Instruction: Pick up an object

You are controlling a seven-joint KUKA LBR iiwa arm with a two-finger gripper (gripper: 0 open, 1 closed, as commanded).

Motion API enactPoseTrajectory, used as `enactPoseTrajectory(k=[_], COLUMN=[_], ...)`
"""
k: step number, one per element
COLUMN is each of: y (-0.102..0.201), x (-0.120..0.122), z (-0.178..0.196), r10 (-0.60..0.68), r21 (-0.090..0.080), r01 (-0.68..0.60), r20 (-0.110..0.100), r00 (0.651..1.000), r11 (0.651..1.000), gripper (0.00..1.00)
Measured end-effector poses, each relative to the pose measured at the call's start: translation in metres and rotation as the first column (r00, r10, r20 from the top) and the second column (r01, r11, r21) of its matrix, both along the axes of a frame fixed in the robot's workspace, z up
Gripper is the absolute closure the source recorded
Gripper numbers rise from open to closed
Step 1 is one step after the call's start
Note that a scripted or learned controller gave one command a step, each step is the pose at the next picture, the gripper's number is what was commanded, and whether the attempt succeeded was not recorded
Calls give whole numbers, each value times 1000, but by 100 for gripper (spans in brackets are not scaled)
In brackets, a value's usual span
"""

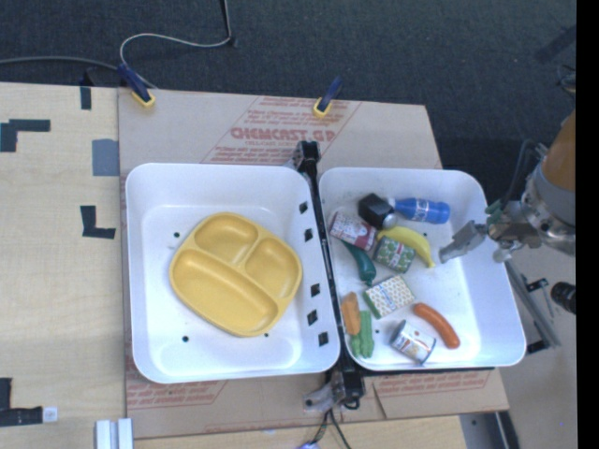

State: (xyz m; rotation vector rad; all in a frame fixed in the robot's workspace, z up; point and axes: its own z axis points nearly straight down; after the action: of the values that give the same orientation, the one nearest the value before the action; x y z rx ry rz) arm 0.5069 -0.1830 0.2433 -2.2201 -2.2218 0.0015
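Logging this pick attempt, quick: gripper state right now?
Gripper: over the right bin's right edge, nothing seen between its fingers; open or closed cannot be told from this angle.

Toys heaped in the right bin (496, 293): blue bottle (421, 210) at the top, yellow banana (410, 242) below it, orange sausage (436, 325) lower right, small can (412, 342) beside it

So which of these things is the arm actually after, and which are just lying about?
Part of the job:
- end effector, at the right bin's edge
- banana
- blue bottle
- sausage
- small can
- green patterned box
- carrot

Just lying about:
- yellow divided tray in the left bin
- two yellow clamps
- cardboard sheet
- cable
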Motion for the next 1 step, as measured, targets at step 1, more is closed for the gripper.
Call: enactPoseTrajectory(k=[1], y=[16], x=[-20], z=[-155], r10=[0], r21=[1], r01=[0], r20=[8], r00=[1000], r11=[1000], gripper=[0])
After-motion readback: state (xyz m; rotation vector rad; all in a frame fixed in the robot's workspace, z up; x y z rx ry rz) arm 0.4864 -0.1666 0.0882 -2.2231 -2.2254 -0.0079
